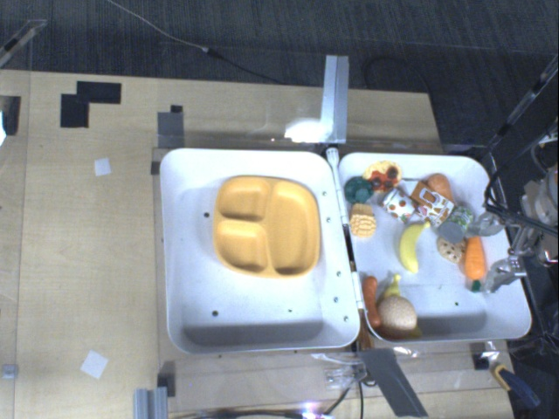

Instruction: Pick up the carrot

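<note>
No text, brand or number can be read anywhere; the small printed boxes point(417, 203) in the upper part of the right bin are too blurred.

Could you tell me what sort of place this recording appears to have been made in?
Most likely a robotics lab set up for pick-and-place trials. A wooden bench bears two white bins bolted side by side, one holding a yellow compartment tray, the other toy food such as a carrot and a banana.

We lose most of the arm point(543, 208) past the right edge; the toys' point(410, 201) small labels stay unreadable.
</note>
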